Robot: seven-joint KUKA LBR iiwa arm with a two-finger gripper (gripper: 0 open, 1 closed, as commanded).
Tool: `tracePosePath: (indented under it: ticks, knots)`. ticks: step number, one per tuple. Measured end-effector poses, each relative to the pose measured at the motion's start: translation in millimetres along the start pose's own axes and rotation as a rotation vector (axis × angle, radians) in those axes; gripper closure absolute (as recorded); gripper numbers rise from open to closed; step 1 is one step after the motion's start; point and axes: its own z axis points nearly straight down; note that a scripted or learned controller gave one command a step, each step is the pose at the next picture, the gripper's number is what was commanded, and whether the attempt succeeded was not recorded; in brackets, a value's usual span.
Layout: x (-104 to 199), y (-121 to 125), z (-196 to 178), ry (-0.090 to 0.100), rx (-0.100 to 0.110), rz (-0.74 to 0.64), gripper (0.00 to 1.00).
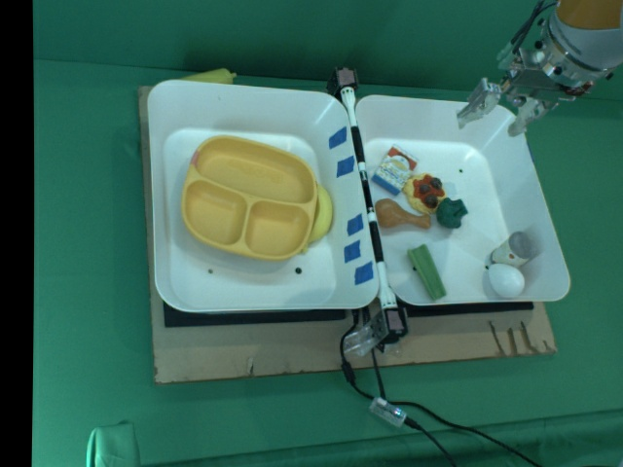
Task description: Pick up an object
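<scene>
My gripper (500, 107) hangs over the far right corner of the right bin (545, 224), fingers spread open with nothing between them. In that bin lie a small red, white and blue carton (394, 169), a pizza-like toy (425, 192), a dark green broccoli piece (451, 211), a brown drumstick (400, 215), a green stick (426, 271), a white egg (505, 280) and a grey-white cup-like item (515, 249). All of them lie below and to the left of the gripper, apart from it.
The left bin (170, 261) holds a yellow divided tray (251, 197). A divider with blue tape marks (362, 207) runs between the bins. A yellow object (209, 76) lies behind the left bin. Cables (419, 424) trail off the cardboard base at the front.
</scene>
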Motion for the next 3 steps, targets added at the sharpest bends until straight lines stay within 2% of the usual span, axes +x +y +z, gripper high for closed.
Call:
tracePosePath:
  ticks: [1,2,3]
  knots:
    - [17,-27,130,-0.003,-0.017,0.001,0.00]
    - [14,-24,115,-0.007,-0.031,0.007,1.00]
    - [86,48,46,0.001,-0.007,-0.003,1.00]
